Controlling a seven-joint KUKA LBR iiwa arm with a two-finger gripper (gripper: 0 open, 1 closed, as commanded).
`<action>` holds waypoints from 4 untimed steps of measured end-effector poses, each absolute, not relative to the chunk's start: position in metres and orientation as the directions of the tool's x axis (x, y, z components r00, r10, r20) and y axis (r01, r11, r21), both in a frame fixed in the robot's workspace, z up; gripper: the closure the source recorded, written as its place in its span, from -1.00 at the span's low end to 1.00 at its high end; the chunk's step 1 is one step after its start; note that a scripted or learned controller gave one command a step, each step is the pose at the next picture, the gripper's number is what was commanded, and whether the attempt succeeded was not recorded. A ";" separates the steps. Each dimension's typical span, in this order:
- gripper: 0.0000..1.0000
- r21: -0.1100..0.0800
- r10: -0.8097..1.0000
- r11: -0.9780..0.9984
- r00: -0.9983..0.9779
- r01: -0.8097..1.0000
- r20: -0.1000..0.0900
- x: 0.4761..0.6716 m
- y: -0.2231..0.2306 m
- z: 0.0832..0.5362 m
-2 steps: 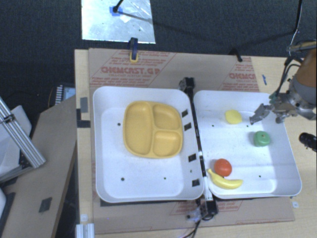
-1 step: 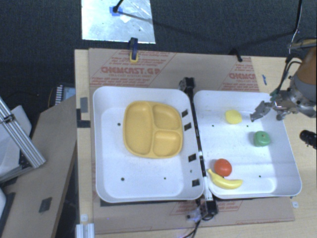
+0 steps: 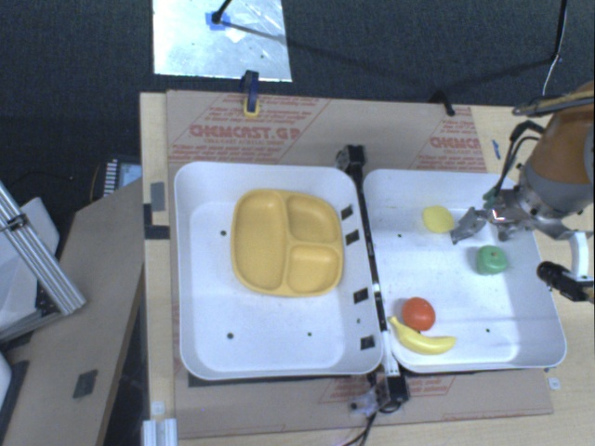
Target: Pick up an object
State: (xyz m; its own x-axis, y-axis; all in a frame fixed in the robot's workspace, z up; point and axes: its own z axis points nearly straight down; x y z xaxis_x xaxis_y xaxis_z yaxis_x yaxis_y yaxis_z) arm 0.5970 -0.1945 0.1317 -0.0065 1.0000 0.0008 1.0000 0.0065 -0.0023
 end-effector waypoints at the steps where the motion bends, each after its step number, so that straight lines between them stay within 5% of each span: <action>1: -1.00 -0.002 1.000 0.004 -0.004 1.000 0.000 0.597 -0.194 0.082; 2: 1.00 0.005 1.000 0.005 -0.005 1.000 -0.002 0.599 -0.195 0.096; 4: 1.00 0.008 1.000 0.006 -0.006 1.000 -0.003 0.607 -0.204 0.192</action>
State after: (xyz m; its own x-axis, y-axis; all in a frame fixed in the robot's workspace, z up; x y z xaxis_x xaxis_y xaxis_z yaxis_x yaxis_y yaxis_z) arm 0.6069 -0.2041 0.1916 -0.0056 1.0000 -0.0030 1.0000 0.0056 0.0077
